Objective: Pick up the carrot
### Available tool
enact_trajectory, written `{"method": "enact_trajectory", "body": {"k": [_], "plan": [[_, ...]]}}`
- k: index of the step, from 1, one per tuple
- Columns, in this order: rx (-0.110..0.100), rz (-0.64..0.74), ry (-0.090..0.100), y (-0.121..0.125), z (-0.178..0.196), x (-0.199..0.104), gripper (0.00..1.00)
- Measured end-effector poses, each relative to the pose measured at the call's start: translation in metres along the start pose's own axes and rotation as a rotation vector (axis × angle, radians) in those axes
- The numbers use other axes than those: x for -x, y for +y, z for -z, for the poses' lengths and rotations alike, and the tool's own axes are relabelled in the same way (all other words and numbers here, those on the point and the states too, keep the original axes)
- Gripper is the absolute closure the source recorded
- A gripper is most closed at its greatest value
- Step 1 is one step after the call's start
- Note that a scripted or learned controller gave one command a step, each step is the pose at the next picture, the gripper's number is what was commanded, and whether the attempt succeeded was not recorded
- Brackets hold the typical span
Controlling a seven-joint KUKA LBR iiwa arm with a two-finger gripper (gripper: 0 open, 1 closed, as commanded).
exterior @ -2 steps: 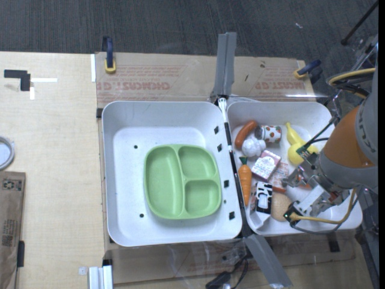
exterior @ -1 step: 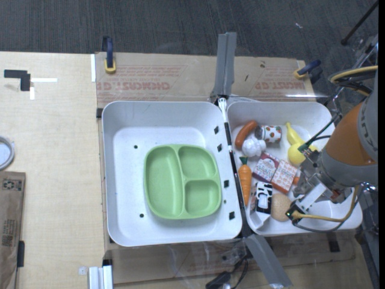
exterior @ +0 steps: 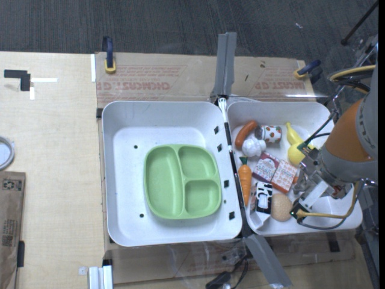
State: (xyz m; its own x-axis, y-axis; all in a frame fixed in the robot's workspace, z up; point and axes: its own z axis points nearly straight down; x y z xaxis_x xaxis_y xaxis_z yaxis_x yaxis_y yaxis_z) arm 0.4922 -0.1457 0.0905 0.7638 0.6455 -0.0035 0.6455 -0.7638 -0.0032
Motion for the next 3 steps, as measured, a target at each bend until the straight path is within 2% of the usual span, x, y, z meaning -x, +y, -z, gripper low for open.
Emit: {"method": "enact_trajectory", "body": {"k": [1, 2, 3], "plan": [[0.000, -0.155, 0.000, -0.060, 0.100, -0.031, 1.00], [0.001, 0.243, 0.000, -0.025, 0.136, -0.001, 1.00], [0.000, 0.305, 0.000, -0.070, 0.100, -0.040, 1.00]]}}
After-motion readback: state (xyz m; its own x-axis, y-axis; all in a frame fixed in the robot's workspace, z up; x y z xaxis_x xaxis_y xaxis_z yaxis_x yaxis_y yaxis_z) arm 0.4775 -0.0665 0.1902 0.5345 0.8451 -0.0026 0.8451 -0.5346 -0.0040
